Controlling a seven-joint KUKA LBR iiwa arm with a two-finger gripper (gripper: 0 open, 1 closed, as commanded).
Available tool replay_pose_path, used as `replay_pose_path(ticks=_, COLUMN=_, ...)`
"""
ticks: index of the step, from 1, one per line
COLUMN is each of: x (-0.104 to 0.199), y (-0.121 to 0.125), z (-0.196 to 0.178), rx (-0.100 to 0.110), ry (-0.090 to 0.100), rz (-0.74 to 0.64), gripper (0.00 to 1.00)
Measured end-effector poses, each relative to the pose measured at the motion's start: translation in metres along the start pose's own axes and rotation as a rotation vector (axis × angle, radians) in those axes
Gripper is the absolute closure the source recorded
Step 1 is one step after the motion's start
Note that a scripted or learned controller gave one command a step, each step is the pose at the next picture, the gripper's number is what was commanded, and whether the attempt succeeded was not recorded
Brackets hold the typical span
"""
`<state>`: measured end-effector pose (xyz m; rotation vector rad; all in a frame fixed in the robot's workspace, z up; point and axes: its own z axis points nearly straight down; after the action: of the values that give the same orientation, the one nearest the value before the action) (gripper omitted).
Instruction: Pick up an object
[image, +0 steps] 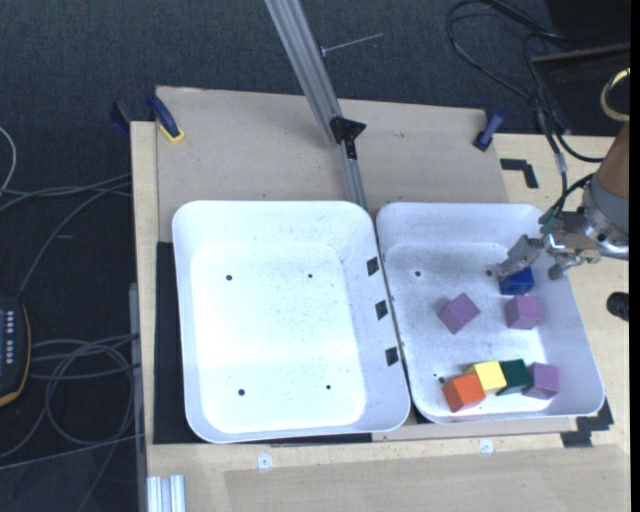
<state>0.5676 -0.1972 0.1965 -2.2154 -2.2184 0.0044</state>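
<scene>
A small blue block (516, 283) sits in the upper right of the right-hand bin (420, 232), directly under the gripper (519, 262), whose fingers appear to straddle it, though whether they have closed is unclear.

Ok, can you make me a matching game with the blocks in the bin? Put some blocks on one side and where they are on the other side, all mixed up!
Blocks:
1. blue block
2. orange block
3. yellow block
4. green block

Places:
A. between the orange and green blocks
B. at the left end of the row by the near rim of the right bin
C. right under the gripper
D. between the yellow block and a purple block

Pairs: 1-C, 2-B, 3-A, 4-D
</scene>
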Motion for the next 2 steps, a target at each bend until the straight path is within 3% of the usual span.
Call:
replay_pose_path(ticks=1, x=0.002, y=-0.005, z=0.063, rx=0.001, ry=0.000, rz=0.001, gripper=0.00)
replay_pose_path(ticks=2, x=0.002, y=-0.002, z=0.047, rx=-0.010, ry=-0.002, rz=0.000, gripper=1.00)
